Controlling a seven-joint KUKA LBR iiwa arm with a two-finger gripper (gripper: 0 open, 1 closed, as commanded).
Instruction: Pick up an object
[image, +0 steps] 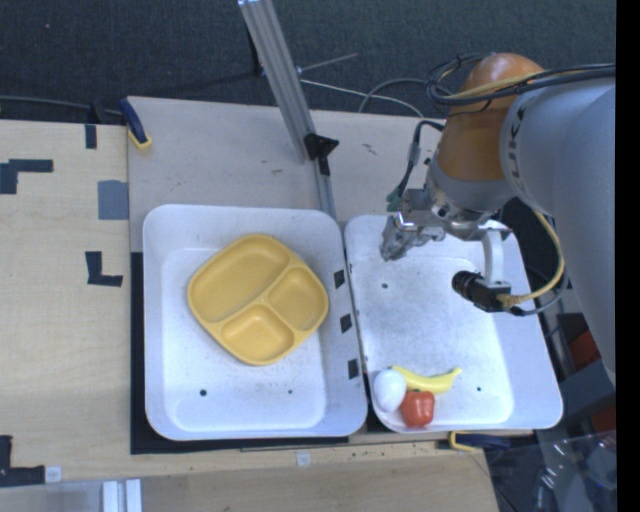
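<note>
Hovering over the far left corner of the right-hand shallow white bin (500, 400), the tool (393, 245) hangs below the grey arm's orange-banded wrist (480, 110), and nothing can be seen between its tips; whether it is released or clenched I cannot tell at this slant. Every candidate for the pick lies well apart from it, toward the camera along the same bin's left side: a small curved yellow banana-shaped toy (432, 379), a round white ball (388, 389) and a small red pepper-like piece (419, 407), bunched together and touching in the near left corner. The banana's long axis runs roughly across the bin, left to right, so a grasp would probably want the tool turned to close across its narrow width; the cluster is tight against the bin wall, which I judge will make a clean approach awkward. Left of the tool, across the divider, the second white bin (170, 400) holds a yellow three-compartment plastic tray (258, 298), lying flat and slightly skewed. Both bins rest on a pale wooden tabletop (60, 330), with a slanted metal post (285, 75) rising behind and dark carpet (100, 50) beyond.
</note>
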